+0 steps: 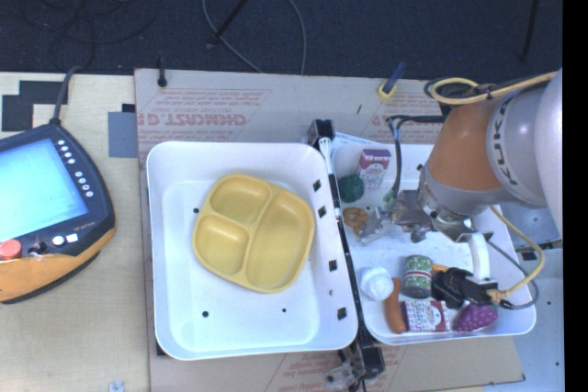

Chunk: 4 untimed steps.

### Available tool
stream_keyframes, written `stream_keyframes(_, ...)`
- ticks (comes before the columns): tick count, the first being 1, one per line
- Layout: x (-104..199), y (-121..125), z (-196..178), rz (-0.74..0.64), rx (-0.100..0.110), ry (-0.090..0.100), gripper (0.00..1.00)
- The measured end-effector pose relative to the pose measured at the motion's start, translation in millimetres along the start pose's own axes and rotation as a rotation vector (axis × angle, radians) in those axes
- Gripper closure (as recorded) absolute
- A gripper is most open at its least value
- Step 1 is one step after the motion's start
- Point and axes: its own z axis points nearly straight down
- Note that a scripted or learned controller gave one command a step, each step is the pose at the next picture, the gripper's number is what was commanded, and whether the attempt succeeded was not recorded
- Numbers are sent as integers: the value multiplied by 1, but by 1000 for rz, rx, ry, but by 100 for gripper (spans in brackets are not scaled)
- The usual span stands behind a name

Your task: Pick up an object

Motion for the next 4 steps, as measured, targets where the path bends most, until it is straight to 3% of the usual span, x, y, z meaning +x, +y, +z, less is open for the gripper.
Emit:
stream_keyframes(1, -8, -41, 32, -1, -10, 0, 0)
stream_keyframes(2, -35, 0, -2, -3, -2, -1, 0)
stream_keyframes(3, -72, -58, 22, 0, 1, 1, 0)
stream_keyframes(4, -27, -75, 30, 4, -30, -20, 0)
